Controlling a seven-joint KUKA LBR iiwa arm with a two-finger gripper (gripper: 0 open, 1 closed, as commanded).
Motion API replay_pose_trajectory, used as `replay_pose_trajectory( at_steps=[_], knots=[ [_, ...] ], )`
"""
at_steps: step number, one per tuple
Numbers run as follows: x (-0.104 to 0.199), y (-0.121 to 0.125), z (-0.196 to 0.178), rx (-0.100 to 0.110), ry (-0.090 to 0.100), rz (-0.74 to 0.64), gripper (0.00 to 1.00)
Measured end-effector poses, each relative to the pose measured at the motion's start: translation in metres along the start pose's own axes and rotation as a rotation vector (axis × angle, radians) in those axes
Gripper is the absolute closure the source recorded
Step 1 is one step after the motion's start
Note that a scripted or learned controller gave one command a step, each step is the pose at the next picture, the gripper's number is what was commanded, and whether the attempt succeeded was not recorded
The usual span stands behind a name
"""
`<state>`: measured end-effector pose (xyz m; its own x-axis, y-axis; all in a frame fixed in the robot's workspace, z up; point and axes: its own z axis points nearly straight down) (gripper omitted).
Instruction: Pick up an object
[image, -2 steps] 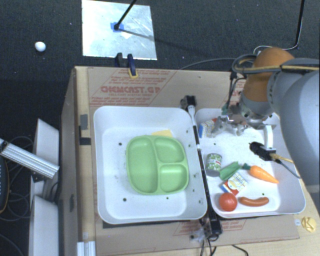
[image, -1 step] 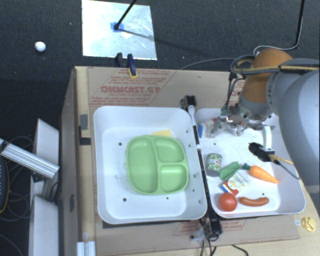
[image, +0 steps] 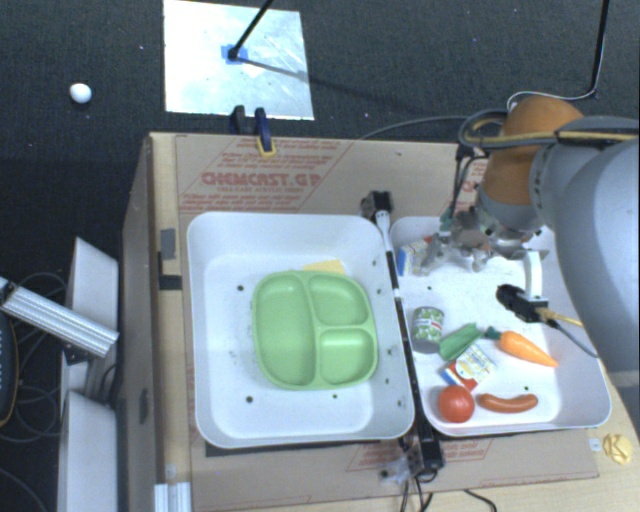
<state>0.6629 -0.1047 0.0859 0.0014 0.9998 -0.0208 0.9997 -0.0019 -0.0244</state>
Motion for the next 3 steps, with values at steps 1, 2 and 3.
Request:
replay_pose_trajectory(
  at_steps=[1, 2, 3],
  knots=[
    [-0.0051, 0.0005, 0.0009, 0.002, 0.011, -0.002, 0.0],
    [-0.0046, 0.0005, 0.0008, 0.001, 0.01, -0.003, 0.0],
    [0.0027, -0.0002, 0.0001, 0.001, -0.004, 0.001, 0.0]
  ],
)
